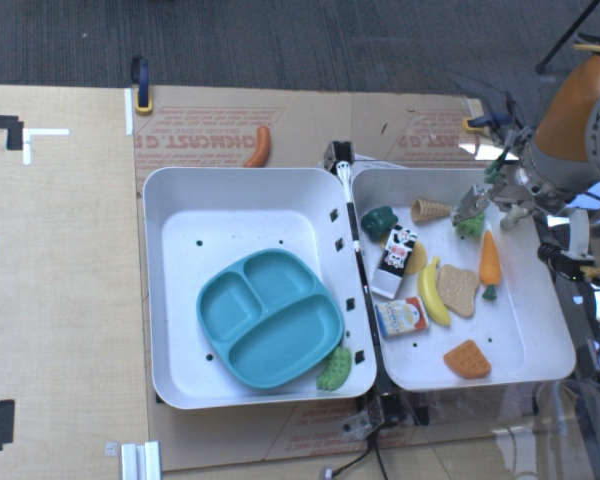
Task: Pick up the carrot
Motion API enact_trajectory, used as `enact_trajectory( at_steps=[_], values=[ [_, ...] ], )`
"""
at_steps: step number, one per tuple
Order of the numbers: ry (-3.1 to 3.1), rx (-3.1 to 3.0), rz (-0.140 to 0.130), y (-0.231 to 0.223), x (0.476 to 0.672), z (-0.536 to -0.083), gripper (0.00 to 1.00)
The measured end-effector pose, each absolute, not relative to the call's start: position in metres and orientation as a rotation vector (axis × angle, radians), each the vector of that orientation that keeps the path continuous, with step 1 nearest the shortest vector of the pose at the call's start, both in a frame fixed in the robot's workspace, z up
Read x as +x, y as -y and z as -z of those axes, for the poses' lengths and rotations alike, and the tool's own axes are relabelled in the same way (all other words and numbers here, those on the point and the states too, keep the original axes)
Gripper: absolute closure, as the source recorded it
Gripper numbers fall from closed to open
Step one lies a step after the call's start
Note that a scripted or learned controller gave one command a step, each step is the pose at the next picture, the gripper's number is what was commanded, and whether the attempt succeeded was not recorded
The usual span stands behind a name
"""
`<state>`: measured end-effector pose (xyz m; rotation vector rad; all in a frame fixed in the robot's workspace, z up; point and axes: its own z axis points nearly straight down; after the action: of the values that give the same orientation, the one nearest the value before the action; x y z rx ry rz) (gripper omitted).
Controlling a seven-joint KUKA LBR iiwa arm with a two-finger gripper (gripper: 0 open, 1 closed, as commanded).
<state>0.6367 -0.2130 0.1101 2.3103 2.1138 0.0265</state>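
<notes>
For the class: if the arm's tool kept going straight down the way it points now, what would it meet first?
Most likely the green leafy top of the carrot, directly under the tool; depth is hard to judge.

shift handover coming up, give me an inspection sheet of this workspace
surface: two white bins, left bin and right bin, on a cardboard sheet over a wood bench
job's things: carrot lying in the right bin, not gripped
clutter: right bin has banana, toast, cone, milk carton, small box; left bin has blue tray, pickle; hot dog on the cardboard
grippers: gripper at the right bin's far edge, above the carrot
cables: black cable below the bins
surroundings: dark carpet
</notes>
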Motion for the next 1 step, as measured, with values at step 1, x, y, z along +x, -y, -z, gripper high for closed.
enact_trajectory(
  at_steps=[1],
  values=[
    [-2.186, 2.257, 0.004, 0.204, 0.5899, -0.0915, 0.0]
  ],
)
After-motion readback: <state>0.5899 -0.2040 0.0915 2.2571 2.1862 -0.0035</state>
